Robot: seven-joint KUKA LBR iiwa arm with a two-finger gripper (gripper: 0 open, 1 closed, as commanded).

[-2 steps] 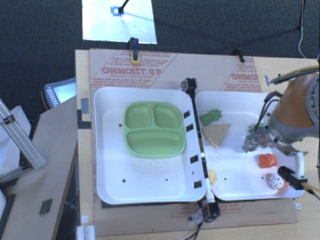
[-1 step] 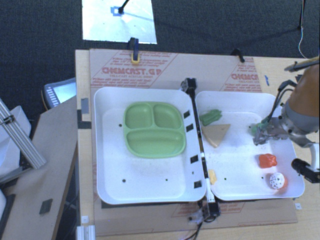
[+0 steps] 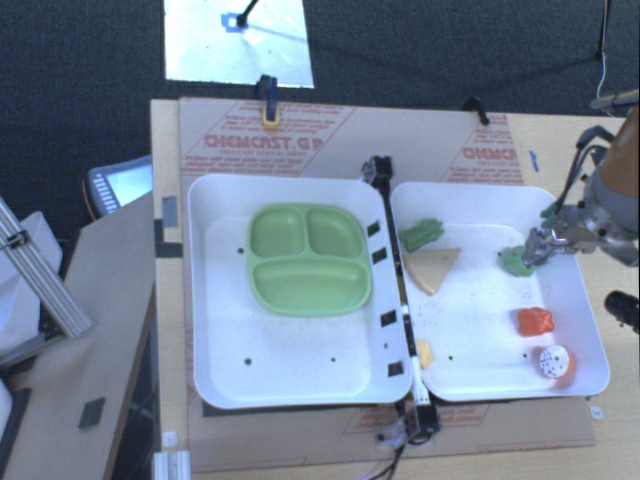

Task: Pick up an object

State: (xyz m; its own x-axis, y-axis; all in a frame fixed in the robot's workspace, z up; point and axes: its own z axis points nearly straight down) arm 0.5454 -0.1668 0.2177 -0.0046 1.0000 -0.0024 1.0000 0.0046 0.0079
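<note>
Nearest, a white ball [image 3: 552, 361] lies below the red piece [image 3: 535, 320]. Above that piece, the tool [image 3: 533, 250] meets a green object [image 3: 516, 262]; grip unclear, nothing lifted yet.

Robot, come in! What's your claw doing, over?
Gripper down in right bin, at small green piece. Grasp unconfirmed. Red piece and spotted ball nearby, not in the way. Over.
</note>
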